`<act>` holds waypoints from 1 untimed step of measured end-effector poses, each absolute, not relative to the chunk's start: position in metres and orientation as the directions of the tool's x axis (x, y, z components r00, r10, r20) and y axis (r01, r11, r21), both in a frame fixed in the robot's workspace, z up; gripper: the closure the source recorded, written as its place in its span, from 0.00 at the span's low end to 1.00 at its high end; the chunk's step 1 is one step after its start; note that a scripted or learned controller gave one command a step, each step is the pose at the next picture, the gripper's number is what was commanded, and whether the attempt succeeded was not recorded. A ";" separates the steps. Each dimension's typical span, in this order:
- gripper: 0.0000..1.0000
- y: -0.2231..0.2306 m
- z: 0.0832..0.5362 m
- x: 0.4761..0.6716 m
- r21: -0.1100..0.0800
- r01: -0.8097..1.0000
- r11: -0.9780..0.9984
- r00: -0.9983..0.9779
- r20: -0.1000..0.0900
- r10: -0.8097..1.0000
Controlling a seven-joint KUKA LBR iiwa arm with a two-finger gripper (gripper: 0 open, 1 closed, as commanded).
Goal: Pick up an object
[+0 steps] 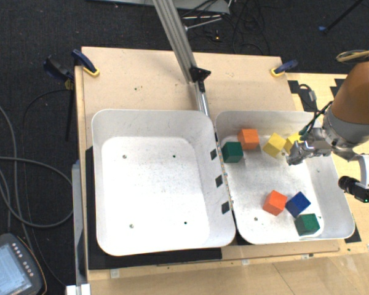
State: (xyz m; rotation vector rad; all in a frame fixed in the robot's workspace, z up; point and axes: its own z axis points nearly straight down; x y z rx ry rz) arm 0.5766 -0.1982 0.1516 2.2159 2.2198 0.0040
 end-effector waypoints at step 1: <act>1.00 -0.204 0.213 0.583 0.008 1.000 0.002 -0.002 -0.003 1.000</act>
